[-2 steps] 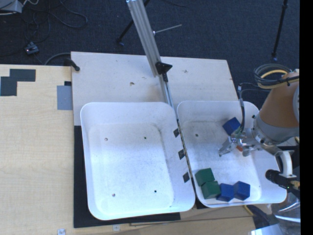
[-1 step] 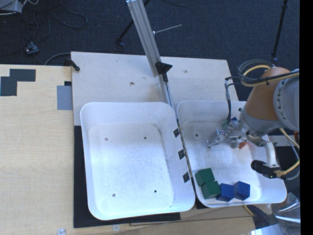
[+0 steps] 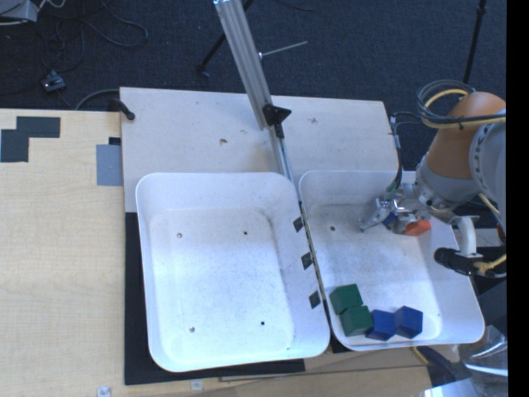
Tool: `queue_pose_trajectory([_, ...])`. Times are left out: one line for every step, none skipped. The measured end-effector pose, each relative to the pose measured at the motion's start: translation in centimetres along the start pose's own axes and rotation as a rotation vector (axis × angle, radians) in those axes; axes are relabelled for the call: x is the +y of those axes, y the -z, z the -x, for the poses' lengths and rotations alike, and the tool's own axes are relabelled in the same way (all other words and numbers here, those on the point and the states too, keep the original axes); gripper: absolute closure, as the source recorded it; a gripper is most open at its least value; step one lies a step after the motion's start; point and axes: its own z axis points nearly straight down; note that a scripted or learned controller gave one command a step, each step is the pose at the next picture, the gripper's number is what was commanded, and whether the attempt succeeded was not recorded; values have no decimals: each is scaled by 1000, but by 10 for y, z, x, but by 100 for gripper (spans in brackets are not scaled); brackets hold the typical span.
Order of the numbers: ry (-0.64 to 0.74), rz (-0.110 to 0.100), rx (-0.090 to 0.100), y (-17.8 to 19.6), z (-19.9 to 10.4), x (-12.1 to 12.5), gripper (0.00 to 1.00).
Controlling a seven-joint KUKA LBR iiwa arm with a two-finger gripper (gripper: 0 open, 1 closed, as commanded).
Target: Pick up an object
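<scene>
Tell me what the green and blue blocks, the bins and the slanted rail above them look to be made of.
Green blocks and blue blocks: matte, evenly coloured, sharp-edged cubes, likely foam or painted wood; the view leaves it open. White bins: probably moulded plastic, given the rounded corners and slight sheen, with a speckled, scuffed floor. Slanted rail: looks like extruded aluminium, silver-grey with lengthwise grooves.

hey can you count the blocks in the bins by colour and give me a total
Green blocks: 2
Blue blocks: 2
Orange block: 1, partly hidden by the gripper
Total: 5, all in the right bin
</scene>
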Motion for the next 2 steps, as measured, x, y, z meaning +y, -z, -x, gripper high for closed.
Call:
queue_pose_trajectory([-16,-47,-19,-2,-22,30,0])
queue_pose_trajectory([-17,-46,-10,-2,-13,30,0])
